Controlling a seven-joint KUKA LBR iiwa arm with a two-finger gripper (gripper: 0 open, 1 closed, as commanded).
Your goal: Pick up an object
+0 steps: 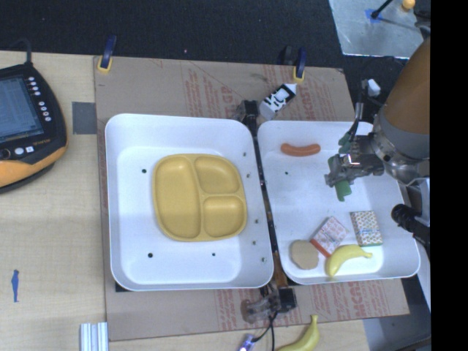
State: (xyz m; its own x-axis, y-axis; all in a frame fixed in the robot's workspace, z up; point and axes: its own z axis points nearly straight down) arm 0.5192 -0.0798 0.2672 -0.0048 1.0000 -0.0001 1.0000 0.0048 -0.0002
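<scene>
The right bin (292, 189) holds an orange-red sausage (300, 149) at its back. Along its front lie a yellow banana (348, 257), a tan round piece (304, 254), a red and white packet (330, 234) and a small patterned box (365, 227). My gripper (344, 175) hangs over the middle right of this bin, right of the sausage and behind the packet. A small green piece (342, 191) shows at its lower tip; whether it is held I cannot tell.
The left bin (124, 196) carries a yellow divided plate (199, 196). A teach pendant (22, 126) lies at the far left. A black and white object (278, 99) sits behind the bins, and a second banana (303, 336) lies in front.
</scene>
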